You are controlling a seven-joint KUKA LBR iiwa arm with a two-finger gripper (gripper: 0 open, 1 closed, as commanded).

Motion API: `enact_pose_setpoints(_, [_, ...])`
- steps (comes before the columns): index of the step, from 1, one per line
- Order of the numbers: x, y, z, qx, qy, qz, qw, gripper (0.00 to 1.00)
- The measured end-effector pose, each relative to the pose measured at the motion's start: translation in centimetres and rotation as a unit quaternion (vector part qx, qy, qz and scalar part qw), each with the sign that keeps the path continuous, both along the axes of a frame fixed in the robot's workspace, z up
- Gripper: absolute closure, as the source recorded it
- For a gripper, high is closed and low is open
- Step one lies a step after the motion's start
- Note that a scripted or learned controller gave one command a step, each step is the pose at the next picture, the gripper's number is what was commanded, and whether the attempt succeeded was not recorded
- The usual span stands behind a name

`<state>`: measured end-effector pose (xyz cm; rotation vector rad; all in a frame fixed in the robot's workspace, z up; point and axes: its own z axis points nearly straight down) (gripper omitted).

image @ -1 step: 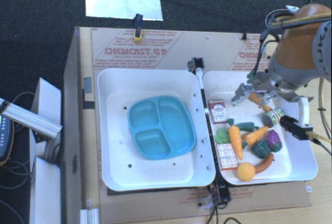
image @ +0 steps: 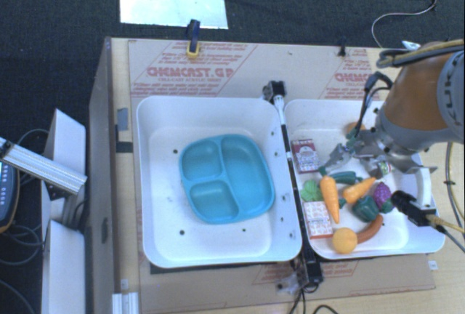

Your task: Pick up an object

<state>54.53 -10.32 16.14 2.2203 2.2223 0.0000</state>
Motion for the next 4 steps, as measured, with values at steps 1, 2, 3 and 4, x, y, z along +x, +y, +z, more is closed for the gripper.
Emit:
enact_pose_setpoints(1, [-2.5,1.6,-5.1,-0.0005,-0.005,0.001,1.0000,0.00])
enact_pose_setpoints(2, [3.2,-4.9,-2.2,-0.0009,-0.002,0.000,1.0000,0.00])
enact_pose_setpoints(3, [9.4,-6.8,-7.7,-0.0002,-0.001,0.001,1.0000,0.00])
enact_pose_setpoints(4, [9.6,-6.8,-6.6,-0.0011,-0.003,0.003,1.0000,1.00])
